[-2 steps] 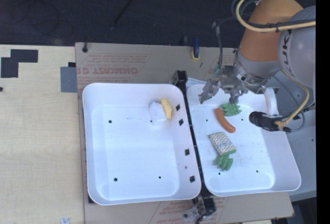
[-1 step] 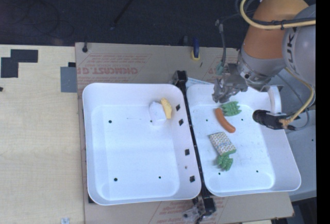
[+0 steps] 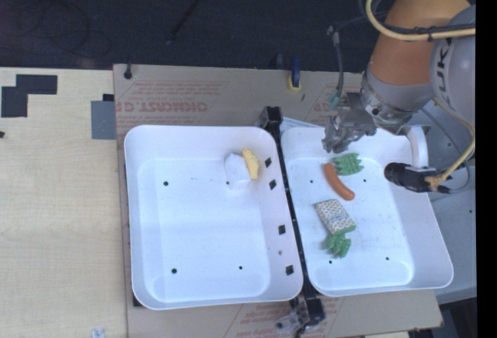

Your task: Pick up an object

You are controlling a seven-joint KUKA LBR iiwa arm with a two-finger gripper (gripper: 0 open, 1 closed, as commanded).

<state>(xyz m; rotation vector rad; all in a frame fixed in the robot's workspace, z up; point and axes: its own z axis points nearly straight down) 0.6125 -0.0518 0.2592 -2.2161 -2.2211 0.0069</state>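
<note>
On the table (image 3: 62,196), the left bin (image 3: 202,282) holds a white lump (image 3: 236,169) touching a yellow piece (image 3: 250,162) near its far right corner. The right bin (image 3: 404,266) holds a carrot (image 3: 338,181), a patterned block (image 3: 333,215) and a green piece (image 3: 338,244). The jaws (image 3: 338,141) hang over the carrot's leafy top (image 3: 349,164); whether they are parted or holding anything, I cannot tell.

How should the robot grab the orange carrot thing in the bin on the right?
Probably by its middle, coming straight down from above. The carrot is long and thin and lies flat, slanting across the right bin, so fingers closing across its narrow width should fit. Its upper end sits close to a green leafy piece, so the middle or lower half gives more room. The gripper hangs just above there.
</note>
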